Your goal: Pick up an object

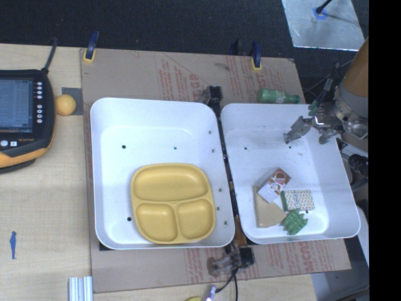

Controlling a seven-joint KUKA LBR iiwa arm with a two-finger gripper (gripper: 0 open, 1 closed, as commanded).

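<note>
- I am watching the gripper hanging over the upper right part of the right bin, with the arm reaching in from the right edge.
- Its two fingers are standing spread apart, and I am seeing nothing between them, so the hand is released and carrying nothing.
- The things to pick are lying in the lower part of the right bin, well apart from the gripper: a red and white packet, a tan wedge just below it, a patterned card to the right, and a green piece at the bottom.
- These four are bunching together, touching or overlapping one another.
- The left bin is holding a yellow divided tray in its lower half.
- A green bottle is lying on the cardboard behind the right bin.
- A teach pendant is sitting at the far left, with an orange ball beside it.
</note>
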